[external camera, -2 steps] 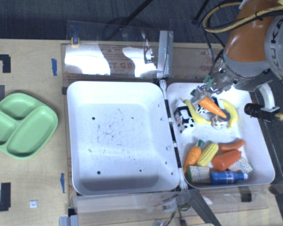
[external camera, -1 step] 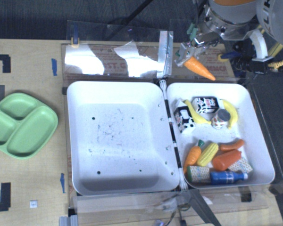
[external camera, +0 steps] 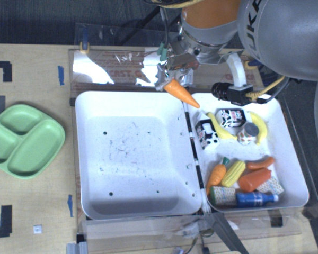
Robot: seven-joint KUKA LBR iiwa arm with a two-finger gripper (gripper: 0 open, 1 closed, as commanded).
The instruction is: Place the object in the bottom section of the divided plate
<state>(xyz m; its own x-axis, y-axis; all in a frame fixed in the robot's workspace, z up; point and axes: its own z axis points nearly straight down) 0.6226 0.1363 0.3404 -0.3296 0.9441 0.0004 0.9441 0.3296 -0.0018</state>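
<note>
An orange toy carrot (external camera: 180, 93) hangs tilted from my gripper (external camera: 172, 80), which is shut on its thick top end, above the back edge between the two bins. The green divided plate (external camera: 24, 140) lies on the wooden bench at the far left, outside the bins. Its large bottom section (external camera: 37, 147) faces the lower right, with two smaller sections at its upper left.
The left white bin (external camera: 132, 152) lies between the carrot and the plate. The right bin (external camera: 291, 157) holds a banana, cow-patterned items, a second carrot, corn, a red pepper, a blue bottle and more. A shiny clear sheet (external camera: 116, 67) lies behind the bins.
</note>
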